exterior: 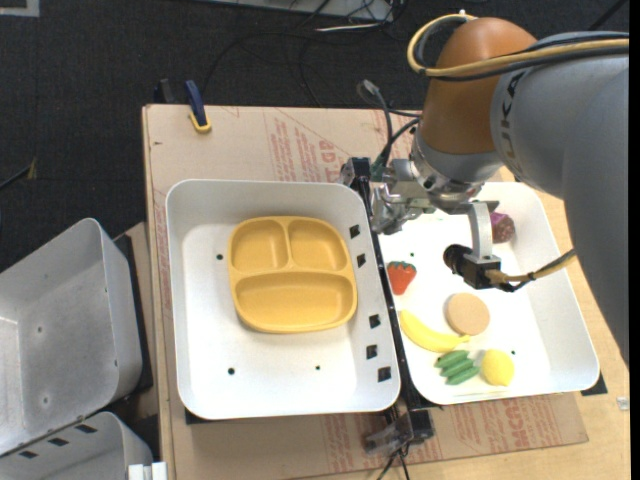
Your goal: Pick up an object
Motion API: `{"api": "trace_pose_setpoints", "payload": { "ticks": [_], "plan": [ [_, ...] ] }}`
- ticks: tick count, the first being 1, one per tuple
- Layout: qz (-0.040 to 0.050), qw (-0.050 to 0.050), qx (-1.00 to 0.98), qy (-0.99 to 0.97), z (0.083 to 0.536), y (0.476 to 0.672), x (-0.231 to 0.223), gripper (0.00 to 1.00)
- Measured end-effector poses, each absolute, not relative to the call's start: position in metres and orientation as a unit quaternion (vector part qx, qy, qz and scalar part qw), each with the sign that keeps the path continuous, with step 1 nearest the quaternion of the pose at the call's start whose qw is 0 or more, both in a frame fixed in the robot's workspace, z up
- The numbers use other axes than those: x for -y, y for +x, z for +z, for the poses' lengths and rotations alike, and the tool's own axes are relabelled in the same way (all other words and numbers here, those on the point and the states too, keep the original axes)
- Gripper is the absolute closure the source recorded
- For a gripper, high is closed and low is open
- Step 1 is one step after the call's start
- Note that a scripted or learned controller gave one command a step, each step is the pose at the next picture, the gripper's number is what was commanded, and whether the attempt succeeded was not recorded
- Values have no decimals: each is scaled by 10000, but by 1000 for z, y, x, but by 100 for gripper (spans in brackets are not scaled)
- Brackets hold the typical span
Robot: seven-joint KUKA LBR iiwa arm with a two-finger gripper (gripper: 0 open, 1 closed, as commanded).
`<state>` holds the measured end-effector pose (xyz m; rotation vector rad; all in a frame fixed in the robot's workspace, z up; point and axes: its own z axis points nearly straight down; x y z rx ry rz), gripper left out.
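**Red strawberry (400, 276) nearest the pincer (393, 206), with the bin wall as the main hazard**

The pincer is seen low over the far left corner of the right bin (560, 298), close against the divide between the two bins. Whether it is open or closed cannot be told from this view, and nothing can be seen held in it.

The things that could be picked lie mostly in the right bin. The strawberry sits just below the pincer, close to the bin's left wall. A purple piece (503, 228) lies by the far right side. A banana (430, 333), a tan disc (467, 314), green pods (457, 366) and a lemon (497, 367) are gathered toward the near side. A yellow divided plate (293, 273) lies alone in the left bin (180, 198), and both bins rest on the cardboard-covered table (260, 133).

Several failures can be expected from here:
- If the pincer is lowered where it stands, only bare bin floor or the rim is likely to be met, and the bin could be nudged.
- If the strawberry is tried, it could be pushed against the wall and squeezed out sideways, its shape being tapered.
- In the near cluster, the banana and disc appear to touch, as do the pods and lemon. Two things could be caught at once, or one knocked aside.
- The plate is judged too wide and flat to be gripped except at its rim.
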<state>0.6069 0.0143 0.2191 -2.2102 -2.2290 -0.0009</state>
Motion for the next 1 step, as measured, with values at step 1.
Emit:
{"api": "trace_pose_setpoints", "payload": {
  "ticks": [1],
  "plan": [
    [-16, 2, 7103, -7039, 235, 611, -71, 100]
  ]
}}
